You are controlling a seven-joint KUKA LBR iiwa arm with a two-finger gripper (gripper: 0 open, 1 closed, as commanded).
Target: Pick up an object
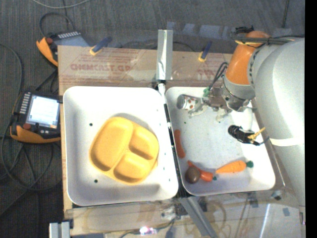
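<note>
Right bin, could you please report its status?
Gripper at right bin's far end, beside silvery object. Carrot by near wall, untouched. Nothing lies on it.

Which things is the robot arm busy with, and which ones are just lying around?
For the job:
- pincer, over the right bin
- carrot, brown ball and orange stick, all in that bin for picking

Just lying about:
- yellow plate in the left bin
- handheld screen on the floor
</note>
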